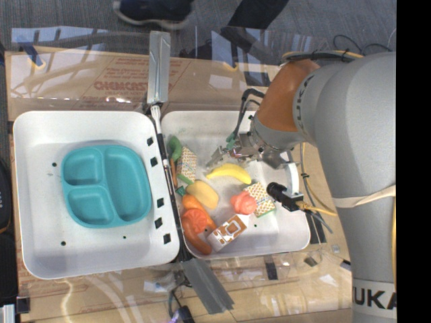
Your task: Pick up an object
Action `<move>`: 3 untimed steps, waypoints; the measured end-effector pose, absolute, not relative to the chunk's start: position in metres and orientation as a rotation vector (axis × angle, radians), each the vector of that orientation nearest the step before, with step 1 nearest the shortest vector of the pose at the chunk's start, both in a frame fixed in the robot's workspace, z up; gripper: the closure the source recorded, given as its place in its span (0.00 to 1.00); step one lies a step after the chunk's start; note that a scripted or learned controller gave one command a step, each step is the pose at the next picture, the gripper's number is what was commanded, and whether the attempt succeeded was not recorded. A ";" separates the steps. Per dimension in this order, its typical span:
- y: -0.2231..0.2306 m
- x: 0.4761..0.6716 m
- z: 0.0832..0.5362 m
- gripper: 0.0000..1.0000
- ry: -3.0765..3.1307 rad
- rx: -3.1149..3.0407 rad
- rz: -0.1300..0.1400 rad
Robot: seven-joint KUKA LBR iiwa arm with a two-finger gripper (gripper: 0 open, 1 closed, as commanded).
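Note:
The right bin (289,237) holds a pile of toy food: a yellow banana (229,173), a yellow lemon-like piece (203,194), an orange piece (195,224), a pink-red piece (243,203), a small brown and white box (227,231), a patterned packet (262,195) and a green piece (174,147). My gripper (225,153) reaches in from the right and hangs low over the bin's upper middle, just above the banana. Its thin metal fingers point left and down, with nothing seen between them.
The left bin (27,180) carries a teal divided plate (106,184). A metal divider with black clips (161,173) runs between the bins. The big grey arm (350,133) covers the right bin's right side. A person's legs and shoes (151,9) stand beyond the bench.

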State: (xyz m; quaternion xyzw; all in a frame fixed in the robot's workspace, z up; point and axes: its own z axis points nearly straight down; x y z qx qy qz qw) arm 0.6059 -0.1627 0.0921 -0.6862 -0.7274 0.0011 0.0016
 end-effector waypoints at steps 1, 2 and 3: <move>-0.192 0.512 0.092 0.00 -2.196 -2.245 0.003; -0.191 0.513 0.092 0.00 -2.196 -2.245 0.002; -0.169 0.526 0.108 0.00 -2.433 -1.985 0.001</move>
